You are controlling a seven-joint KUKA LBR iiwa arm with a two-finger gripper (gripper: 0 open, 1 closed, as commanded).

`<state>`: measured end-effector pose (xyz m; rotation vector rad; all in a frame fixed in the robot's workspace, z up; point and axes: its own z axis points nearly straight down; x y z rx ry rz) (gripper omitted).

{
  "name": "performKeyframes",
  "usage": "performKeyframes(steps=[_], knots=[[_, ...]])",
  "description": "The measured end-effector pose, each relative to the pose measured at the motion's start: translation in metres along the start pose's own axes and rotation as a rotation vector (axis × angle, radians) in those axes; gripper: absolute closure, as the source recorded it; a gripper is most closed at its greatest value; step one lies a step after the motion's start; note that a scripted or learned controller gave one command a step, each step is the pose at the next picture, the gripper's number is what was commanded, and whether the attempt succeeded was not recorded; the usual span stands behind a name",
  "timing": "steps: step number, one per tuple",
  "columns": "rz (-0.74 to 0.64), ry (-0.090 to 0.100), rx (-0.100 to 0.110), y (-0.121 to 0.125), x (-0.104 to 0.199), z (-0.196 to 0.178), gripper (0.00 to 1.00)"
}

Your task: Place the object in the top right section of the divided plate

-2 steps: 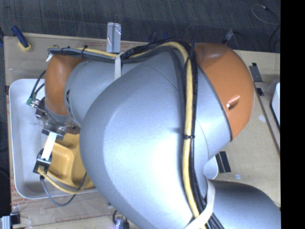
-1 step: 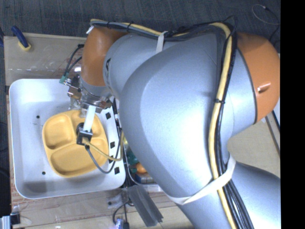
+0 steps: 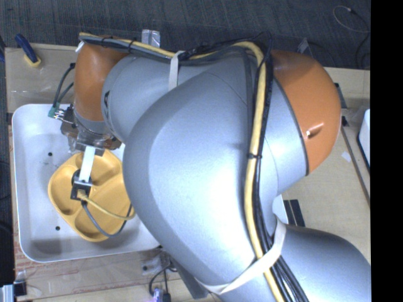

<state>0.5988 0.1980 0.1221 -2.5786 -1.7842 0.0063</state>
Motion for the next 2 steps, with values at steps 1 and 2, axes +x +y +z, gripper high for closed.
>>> performKeyframes(steps=[1,2], knots=[[-0.619,0.016,-0.025,-0.088,-0.051,-0.075,1.0],[-0.34,-0.005,-0.001,-0.101,-0.065,-0.309,1.0]])
